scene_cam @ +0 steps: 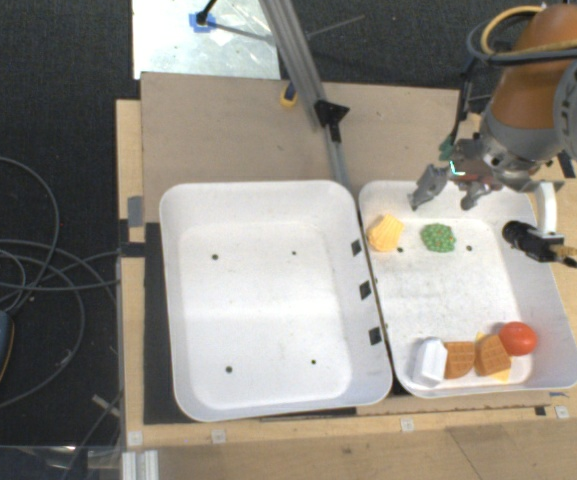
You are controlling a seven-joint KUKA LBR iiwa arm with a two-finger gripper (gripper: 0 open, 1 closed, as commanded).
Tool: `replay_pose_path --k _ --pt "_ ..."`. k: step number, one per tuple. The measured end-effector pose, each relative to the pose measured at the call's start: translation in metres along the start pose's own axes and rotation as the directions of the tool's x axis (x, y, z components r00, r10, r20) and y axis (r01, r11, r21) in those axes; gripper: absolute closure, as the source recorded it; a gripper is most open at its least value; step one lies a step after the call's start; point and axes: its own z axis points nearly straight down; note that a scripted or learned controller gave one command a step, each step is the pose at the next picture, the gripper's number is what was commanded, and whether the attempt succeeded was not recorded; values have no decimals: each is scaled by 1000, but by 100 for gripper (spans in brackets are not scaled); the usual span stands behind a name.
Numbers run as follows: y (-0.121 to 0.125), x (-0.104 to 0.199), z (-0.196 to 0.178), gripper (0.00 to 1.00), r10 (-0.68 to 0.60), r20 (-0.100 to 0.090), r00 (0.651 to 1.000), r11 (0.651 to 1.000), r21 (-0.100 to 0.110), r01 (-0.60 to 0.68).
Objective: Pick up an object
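Note:
My gripper point(449, 193) hangs over the far edge of the right bin point(548, 298), its two fingers spread open with nothing between them. Just in front of it lies a green bumpy object point(438, 237). A yellow chunk point(386, 233) rests to the left of that, near the bin's left wall. Along the near edge of the same bin sit a white cup-like piece point(428, 360), two orange-brown waffle pieces point(476, 357) and a red ball point(517, 338).
The left bin point(258, 298) stands beside the right one, joined by black clips along the shared wall. A grey pole point(303, 58) slants over the bench's far side. Cables and a tablet lie on the floor at left.

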Motion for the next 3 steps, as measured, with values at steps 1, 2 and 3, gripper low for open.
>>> replay_pose_path --k 1,2,3 --pt "1 0 -2 0 -1 1 1000 1000 -4 1" --pt "-4 -6 58 0 5 1 1000 1000 2 -5" --pt "-12 -9 109 0 5 3 1000 1000 -5 -5"
